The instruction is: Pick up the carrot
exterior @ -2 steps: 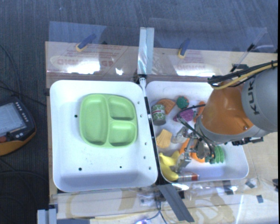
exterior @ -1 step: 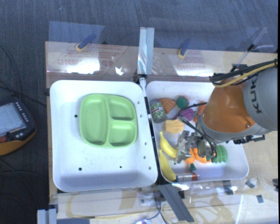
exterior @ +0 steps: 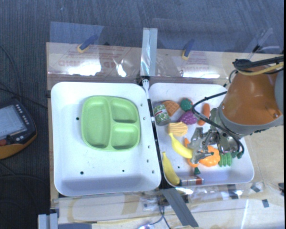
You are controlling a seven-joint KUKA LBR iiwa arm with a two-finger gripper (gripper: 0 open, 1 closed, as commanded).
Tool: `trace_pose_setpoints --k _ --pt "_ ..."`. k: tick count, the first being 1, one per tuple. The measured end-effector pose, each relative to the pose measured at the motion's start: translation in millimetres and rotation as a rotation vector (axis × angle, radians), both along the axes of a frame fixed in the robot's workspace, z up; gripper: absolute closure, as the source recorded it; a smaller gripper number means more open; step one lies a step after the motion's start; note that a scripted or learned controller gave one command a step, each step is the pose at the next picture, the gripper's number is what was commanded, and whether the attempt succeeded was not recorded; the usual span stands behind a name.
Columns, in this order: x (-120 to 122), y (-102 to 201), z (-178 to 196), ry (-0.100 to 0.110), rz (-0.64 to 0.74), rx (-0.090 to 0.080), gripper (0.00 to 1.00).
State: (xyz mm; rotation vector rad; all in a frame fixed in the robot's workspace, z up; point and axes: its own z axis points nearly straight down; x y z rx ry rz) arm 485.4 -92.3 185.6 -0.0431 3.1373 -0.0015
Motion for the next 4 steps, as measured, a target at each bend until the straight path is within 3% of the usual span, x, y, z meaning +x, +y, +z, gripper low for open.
trace_pose_setpoints --k 1,2,3,4 --pt "0.5 0.6 7.2 0.002 0.001 -0.001 1.0" --pt "5.8 -47.1 67.9 -0.003 0.106 -0.002 1.0" --pt "5.5 -45.6 65.8 0.001 0.109 0.0 0.0" --pt "34.5 -32.7 -95.0 -0.009 -0.077 -0.001 0.0"
